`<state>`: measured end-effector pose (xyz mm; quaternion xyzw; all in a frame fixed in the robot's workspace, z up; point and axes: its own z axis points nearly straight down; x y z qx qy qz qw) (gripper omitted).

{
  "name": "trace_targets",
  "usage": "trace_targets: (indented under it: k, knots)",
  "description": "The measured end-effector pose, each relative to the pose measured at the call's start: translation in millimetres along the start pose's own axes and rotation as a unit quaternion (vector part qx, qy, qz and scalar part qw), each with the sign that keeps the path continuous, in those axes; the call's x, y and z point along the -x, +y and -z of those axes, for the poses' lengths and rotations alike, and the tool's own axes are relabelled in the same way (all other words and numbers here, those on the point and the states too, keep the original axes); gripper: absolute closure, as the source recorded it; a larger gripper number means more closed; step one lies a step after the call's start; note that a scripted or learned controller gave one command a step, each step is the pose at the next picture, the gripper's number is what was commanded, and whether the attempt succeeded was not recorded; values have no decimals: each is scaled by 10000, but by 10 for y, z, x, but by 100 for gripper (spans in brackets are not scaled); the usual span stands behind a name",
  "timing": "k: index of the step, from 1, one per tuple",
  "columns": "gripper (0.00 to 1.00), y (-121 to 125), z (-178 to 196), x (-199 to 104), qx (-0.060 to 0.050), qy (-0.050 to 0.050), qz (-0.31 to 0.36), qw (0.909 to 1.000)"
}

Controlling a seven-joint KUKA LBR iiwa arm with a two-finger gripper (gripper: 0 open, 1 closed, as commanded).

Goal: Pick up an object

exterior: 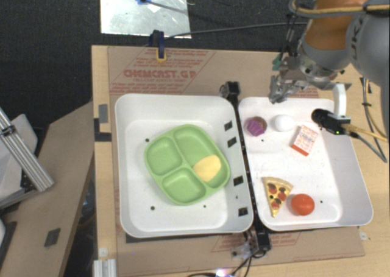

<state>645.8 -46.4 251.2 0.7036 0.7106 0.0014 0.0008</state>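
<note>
Objects lying loose in the right bin [332, 172]: sitting near its far wall, a purple round piece [256, 126] just beside a white ball [282, 123]; resting a little right of those, tilted, a small orange-and-white box [304, 140], its print being too small to read; lying near the front wall, a toy pizza slice [277, 193] just beside a red tomato [302, 204]. Hanging over the far edge of that bin, just beyond the white ball and touching nothing, the gripper [281, 91], spread or closed being impossible to tell. Sitting in the left bin [131, 111], a green divided plate [161, 157] carrying a yellow rounded piece [208, 167] in its right compartment. Showing beyond both bins, red lettering reading "CHEMCAST GP" [159, 73] on the brown board.
</note>
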Motion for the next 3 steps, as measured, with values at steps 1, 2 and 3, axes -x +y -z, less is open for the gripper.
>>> trace_targets:
  k: [1, 2, 3]
  knots:
    - [100, -27, -152, -482, -9, 2, -5, 10000]
    - [100, 2, -94, -983, -2, 6, 0, 10000]
    - [100, 52, -304, -1524, -8, 6, -2, 10000]
